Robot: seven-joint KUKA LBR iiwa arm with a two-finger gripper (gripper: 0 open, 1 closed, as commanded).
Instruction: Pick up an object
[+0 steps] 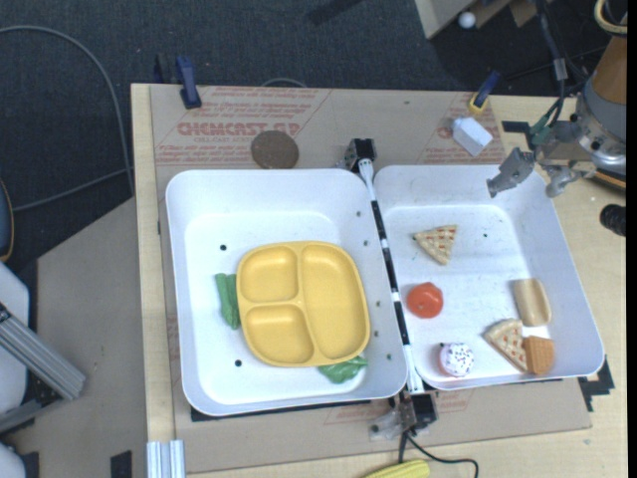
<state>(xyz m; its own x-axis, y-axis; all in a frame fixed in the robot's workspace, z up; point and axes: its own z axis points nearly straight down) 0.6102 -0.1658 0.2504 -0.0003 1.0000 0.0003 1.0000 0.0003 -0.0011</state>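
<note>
The right bin (567, 267) holds a triangular cracker-like wedge (436, 242), a red tomato (426, 300), a tan bun (530, 300), a pizza-like slice (508, 341) touching an orange piece (538, 355), and a white speckled ball (457, 359). My gripper (530, 174) hangs over the bin's far right corner, above the rim and away from every item. Its two grey fingers stand apart, open, with nothing between them. The wedge is the closest item, down and to the left of the gripper.
The left bin (199, 227) bears a yellow divided plate (302, 302) with green leaf pieces (228, 299) sticking out from under it. Behind the bins lie a brown disc (274, 150) and a white block (472, 134). Blue clamps (186, 81) grip the board's far edge.
</note>
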